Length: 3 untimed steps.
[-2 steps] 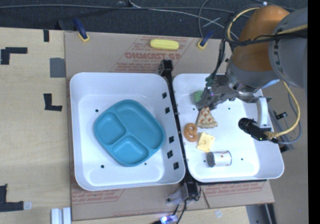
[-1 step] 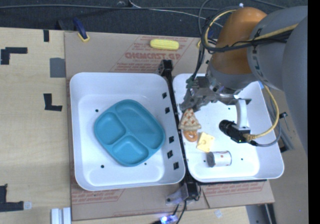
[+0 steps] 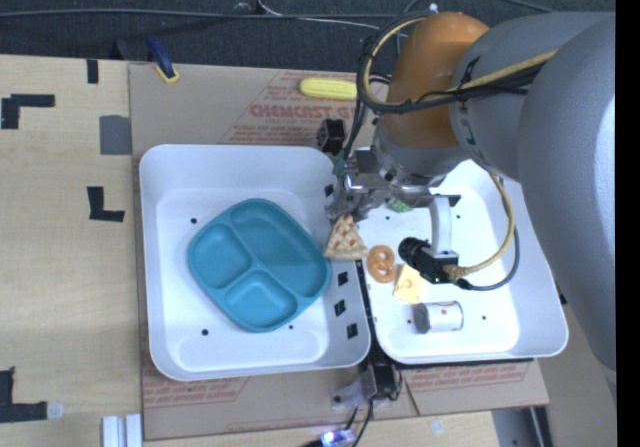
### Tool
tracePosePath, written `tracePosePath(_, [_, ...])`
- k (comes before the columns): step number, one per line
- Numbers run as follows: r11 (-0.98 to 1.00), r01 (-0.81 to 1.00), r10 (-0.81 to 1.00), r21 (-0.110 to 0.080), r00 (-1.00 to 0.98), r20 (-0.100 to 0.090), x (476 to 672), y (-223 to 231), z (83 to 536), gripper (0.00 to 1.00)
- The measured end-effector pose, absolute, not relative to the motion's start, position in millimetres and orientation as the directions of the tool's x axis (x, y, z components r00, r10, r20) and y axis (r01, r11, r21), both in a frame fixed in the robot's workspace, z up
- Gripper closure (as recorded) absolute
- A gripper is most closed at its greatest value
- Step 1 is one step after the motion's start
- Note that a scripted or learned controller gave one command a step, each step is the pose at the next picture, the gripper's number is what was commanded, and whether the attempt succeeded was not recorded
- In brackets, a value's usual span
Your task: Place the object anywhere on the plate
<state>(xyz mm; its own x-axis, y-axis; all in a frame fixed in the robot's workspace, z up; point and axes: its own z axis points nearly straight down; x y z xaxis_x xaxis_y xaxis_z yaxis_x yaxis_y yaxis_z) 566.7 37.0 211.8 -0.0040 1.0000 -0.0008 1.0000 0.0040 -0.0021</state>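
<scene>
Camera view: pizza slice (image 3: 346, 238) hangs pinched in the closed gripper (image 3: 347, 205), just right of the blue plate (image 3: 258, 263).

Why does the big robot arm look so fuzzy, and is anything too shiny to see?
Camera view: the arm is closest to the lens, so it blurs; the blue plate looks sharp; the right bin glares white where light hits it; the pizza slice below the gripper stays readable.

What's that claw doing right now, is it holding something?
Gripper: shut on the pizza slice, above the wall between the two bins, beside the blue plate.
</scene>
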Motion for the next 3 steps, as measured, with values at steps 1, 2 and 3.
tracePosePath(1, [0.007, 1.000, 1.000, -0.002, -0.007, 0.001, 572.7, 88.4, 204.6, 1.00])
tracePosePath(2, [0.005, 1.000, 1.000, -0.002, -0.005, 0.000, 569.9, 137.9, 220.7, 1.00])
tracePosePath(3, [0.003, 1.000, 1.000, -0.003, -0.003, -0.001, 569.8, 136.0, 220.1, 0.00])
